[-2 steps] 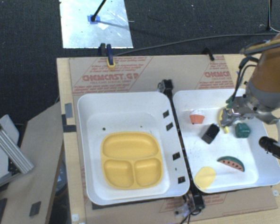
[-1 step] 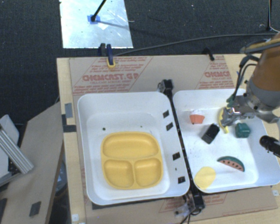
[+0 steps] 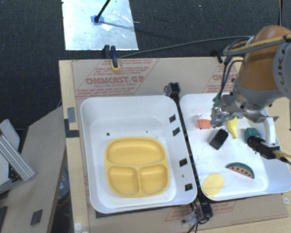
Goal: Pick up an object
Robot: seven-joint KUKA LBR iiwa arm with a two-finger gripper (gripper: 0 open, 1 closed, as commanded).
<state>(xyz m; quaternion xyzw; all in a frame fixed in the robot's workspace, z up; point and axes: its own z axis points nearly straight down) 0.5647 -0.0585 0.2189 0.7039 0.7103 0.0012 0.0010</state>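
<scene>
Arm [image 3: 268, 66] low over right bin [image 3: 282, 181]; jaws' state unclear. Beside it: small black block [image 3: 218, 139], orange piece [image 3: 204, 123], yellow banana-like piece [image 3: 232, 127].

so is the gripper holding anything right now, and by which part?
Cannot be told. The gripper sits low in the right bin, near the orange piece and black block, but nothing is visibly held.

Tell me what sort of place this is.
Most likely a robotics lab test bench, not a kitchen. A grey arm with an orange band reaches over two shallow white plastic bins clamped on a protective-film board, holding toy items such as a yellow divided tray and a watermelon-slice toy.
</scene>
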